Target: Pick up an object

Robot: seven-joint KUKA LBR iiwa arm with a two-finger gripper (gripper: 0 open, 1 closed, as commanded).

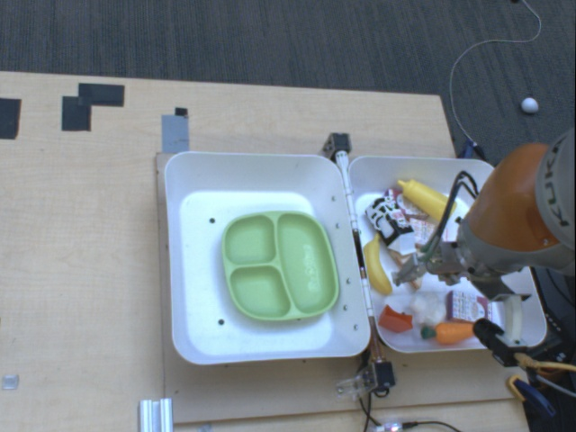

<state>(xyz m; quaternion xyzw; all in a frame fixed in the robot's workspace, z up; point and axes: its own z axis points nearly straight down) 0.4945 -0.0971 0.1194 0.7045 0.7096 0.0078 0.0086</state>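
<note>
Camera view shows the gripper (416, 270), fingers' spread untellable, low by the banana (377, 266) at nine o'clock—centre over it before closing.

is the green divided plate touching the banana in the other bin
Apart. The camera view shows the green plate in the left bin and the banana in the right bin, the bin walls between them.

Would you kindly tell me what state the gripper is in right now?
Gripper: low in the right white bin beside the yellow banana; open or shut cannot be told.
</note>
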